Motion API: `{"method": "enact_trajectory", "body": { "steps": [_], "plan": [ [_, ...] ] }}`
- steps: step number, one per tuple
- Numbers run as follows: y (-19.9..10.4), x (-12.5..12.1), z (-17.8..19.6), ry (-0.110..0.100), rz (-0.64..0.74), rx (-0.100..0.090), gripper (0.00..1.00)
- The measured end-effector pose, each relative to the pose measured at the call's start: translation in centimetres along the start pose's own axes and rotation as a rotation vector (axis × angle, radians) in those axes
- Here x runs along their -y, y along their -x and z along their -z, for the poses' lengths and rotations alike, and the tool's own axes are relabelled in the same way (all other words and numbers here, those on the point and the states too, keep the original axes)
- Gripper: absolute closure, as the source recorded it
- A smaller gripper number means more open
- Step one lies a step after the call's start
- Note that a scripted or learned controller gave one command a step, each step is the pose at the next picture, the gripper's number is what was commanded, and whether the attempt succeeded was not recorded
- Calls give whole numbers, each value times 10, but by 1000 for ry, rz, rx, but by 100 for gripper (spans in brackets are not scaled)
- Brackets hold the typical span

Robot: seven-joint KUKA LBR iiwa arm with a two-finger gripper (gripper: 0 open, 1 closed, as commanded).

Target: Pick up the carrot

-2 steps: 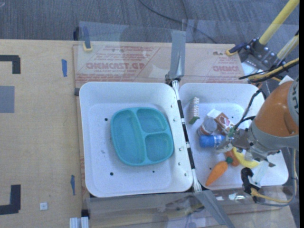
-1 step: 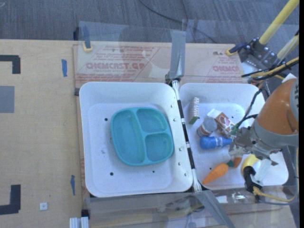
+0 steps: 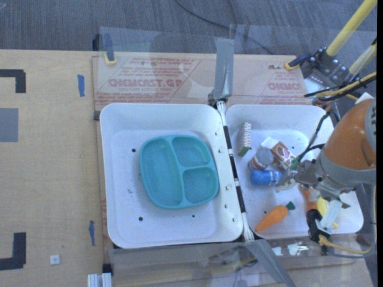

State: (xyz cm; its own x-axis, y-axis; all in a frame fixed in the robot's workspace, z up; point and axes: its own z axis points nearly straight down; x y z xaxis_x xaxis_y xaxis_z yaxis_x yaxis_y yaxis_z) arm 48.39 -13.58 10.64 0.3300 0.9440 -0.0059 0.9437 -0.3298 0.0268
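Carrot (image 3: pixel 272 217) lying loose in my right bin (image 3: pixel 353 225), at seven o'clock from my gripper (image 3: pixel 297 180), fingers' state I cannot tell, blue bottle (image 3: pixel 265 177) just beside them.

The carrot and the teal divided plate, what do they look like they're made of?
The carrot looks like a soft plush or matte plastic toy: flat even orange with a small green top and no shine; the view leaves it open. The teal divided plate looks like smooth moulded plastic: one uniform colour, rounded compartment ridges, faint sheen.
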Motion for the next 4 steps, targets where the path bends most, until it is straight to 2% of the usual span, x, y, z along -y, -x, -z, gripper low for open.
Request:
{"method": "enact_trajectory", "body": {
  "steps": [1, 2, 3, 4],
  "plan": [
    [-10, 8, -18, -20, -200, -3, 0],
    [-37, 15, -17, -17, -123, -4, 0],
    [-24, 11, -17, -22, -400, -7, 0],
    [-58, 23, 79, -28, 2, -5, 0]
  ]
}}
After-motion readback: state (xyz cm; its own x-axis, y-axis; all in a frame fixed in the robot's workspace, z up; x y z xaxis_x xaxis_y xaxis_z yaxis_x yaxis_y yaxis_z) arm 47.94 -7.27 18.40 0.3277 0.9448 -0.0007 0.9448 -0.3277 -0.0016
